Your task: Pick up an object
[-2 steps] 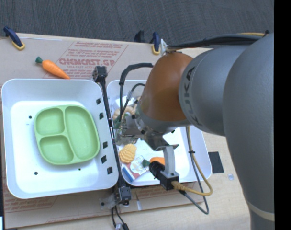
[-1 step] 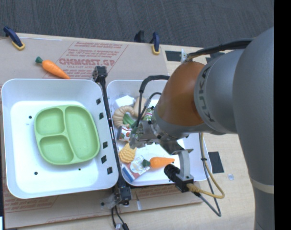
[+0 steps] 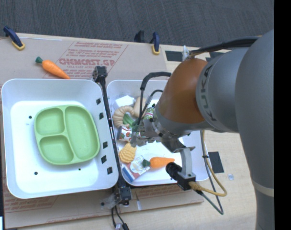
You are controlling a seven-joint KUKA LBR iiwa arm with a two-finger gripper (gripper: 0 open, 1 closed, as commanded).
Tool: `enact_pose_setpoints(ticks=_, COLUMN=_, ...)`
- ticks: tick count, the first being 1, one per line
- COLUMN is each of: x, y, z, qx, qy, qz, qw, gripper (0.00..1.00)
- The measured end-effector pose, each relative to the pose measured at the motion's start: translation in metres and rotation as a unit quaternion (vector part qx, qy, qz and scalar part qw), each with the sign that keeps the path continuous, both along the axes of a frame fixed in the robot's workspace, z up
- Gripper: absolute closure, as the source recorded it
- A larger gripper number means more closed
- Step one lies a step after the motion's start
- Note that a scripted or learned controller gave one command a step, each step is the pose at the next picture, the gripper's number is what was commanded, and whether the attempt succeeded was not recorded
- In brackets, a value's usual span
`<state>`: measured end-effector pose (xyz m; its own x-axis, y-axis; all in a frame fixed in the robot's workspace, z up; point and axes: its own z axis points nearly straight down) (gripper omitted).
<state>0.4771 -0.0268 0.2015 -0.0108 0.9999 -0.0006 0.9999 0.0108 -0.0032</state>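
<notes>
Arm (image 3: 222,90) enters from the right of the frame, its grey body and orange band covering most of the right bin (image 3: 157,180). Wrist is bent down over the middle of that bin, with the gripper (image 3: 136,135) low among the objects near the bin's left wall. Cannot tell the state of the jaws: the wrist housing and clutter hide them. A black bracket and a yellow cable hang off the wrist toward the lower right.

Left bin (image 3: 11,128) holds a green divided plate (image 3: 66,134) with three compartments, lying flat and centred. A black clip strip (image 3: 106,123) runs along the seam between the two bins. Both bins sit on a cardboard sheet (image 3: 88,56) with red print; a toy carrot (image 3: 50,67) lies on that sheet at upper left, outside the bins. Blue clamps (image 3: 14,37) grip the sheet's upper edge.

In the right bin: a beige ring-shaped toy (image 3: 122,115) at the upper left, just beside the gripper; a yellow ridged piece (image 3: 128,153) just below the gripper; a second carrot (image 3: 160,163) with a green top near the lower centre, lying on a flat white card (image 3: 136,171). A small green and red item at the gripper tip is too tangled to identify. Nothing visibly between the jaws.
</notes>
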Motion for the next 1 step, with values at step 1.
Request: enact_pose_setpoints(ticks=1, x=0.0046, y=-0.0493, z=-0.0015, qx=0.0001, qy=-0.001, qz=-0.004, qw=1.0, gripper=1.0)
